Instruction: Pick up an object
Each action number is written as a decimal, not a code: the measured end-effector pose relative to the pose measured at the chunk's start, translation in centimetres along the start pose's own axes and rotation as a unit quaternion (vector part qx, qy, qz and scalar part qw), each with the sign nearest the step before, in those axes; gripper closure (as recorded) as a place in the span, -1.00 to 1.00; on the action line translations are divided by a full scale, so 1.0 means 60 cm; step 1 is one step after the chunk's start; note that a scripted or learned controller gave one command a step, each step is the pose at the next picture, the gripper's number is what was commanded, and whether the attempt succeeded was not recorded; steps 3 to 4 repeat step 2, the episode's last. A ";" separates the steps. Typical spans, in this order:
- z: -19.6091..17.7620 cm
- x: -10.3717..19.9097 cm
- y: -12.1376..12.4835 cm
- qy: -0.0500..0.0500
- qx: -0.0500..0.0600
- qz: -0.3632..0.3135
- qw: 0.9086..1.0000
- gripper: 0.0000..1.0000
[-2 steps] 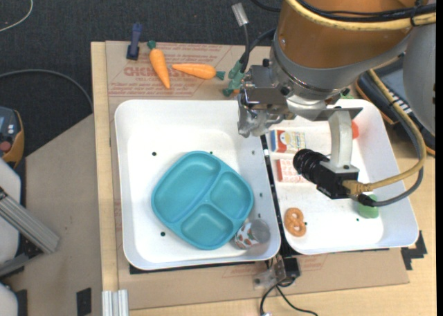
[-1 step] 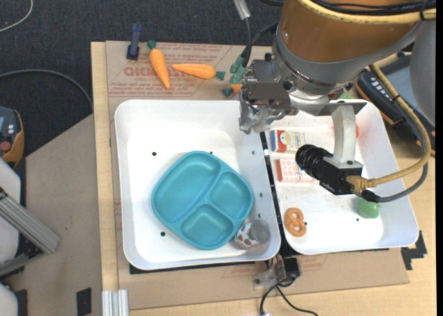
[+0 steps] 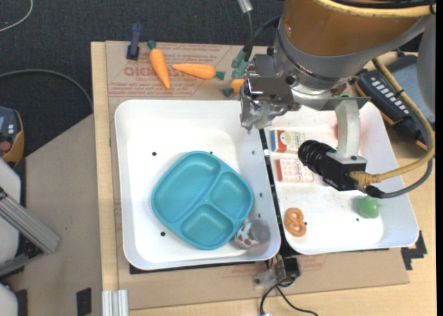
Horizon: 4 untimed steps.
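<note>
My hand (image 3: 255, 119) hangs over the wall between the two bins; I cannot tell how it is set. The pretzel (image 3: 294, 221) lies in the right bin (image 3: 394, 228), near the green ball (image 3: 367, 207); a blue plate (image 3: 201, 199) fills the left bin (image 3: 131, 169).

A robot lab: a big robot arm (image 3: 360, 24), loose cables (image 3: 14, 3), white bins (image 3: 131, 169) with toy carrots (image 3: 160, 67).
</note>
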State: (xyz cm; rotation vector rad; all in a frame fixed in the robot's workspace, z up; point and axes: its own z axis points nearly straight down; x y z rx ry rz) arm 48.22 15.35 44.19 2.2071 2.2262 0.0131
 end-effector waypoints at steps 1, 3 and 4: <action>-0.146 0.121 0.010 0.003 0.000 0.000 1.000 1.00; -0.156 0.116 0.011 0.000 0.004 0.003 1.000 1.00; -0.156 0.116 0.011 0.000 0.004 0.003 1.000 1.00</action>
